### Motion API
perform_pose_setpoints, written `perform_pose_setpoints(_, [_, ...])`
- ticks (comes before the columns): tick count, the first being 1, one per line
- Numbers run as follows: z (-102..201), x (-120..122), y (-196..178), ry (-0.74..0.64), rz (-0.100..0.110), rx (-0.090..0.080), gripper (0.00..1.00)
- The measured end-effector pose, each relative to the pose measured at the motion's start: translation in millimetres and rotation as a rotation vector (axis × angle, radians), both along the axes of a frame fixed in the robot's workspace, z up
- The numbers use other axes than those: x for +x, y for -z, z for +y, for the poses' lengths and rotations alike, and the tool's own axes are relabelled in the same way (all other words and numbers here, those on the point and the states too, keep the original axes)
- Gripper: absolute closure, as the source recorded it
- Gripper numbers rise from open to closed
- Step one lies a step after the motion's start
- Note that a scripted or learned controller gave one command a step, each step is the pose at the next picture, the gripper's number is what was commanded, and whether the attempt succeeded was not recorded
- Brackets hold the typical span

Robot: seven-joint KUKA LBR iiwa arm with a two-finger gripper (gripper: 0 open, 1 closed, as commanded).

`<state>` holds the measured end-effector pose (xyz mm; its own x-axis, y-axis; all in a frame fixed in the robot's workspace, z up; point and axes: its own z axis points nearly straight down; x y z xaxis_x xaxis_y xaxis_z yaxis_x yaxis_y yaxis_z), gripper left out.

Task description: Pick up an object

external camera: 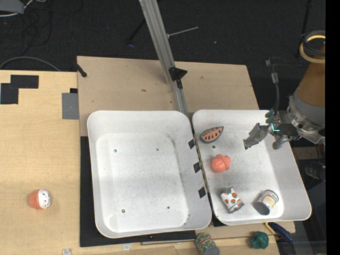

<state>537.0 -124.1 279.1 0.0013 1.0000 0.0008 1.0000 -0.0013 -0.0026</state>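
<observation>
The right bin (287, 169) holds a watermelon-slice toy (211, 135) near its back left. A salmon-red lumpy toy (220, 163) lies at its left middle. A white can with red spots (231, 200) lies at the front, and a small tin can (266, 201) lies on its side beside it. My gripper (265, 136) hangs over the bin's right half, well to the right of the red toy. Its two dark fingers (255, 136) are spread apart with nothing between them.
The left bin (106, 126) sits beside the right one. A metal rail (162, 44) slants across the back of the bench. An orange-and-white ball (40, 199) rests on the wooden table at far left. A green toy (259, 240) and a dark can (204, 243) lie past the front rim.
</observation>
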Motion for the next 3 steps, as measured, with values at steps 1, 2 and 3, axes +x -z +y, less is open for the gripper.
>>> perform_pose_setpoints(1, [-9.0, -0.3, 49.8, -0.001, 0.006, 0.0, 0.0])
perform_pose_setpoints(2, [-4.4, 0.0, 94.0, -0.001, 0.005, 0.001, 0.0])
perform_pose_setpoints(3, [0.9, -1.9, 157.8, -0.001, 0.007, 0.002, 0.0])
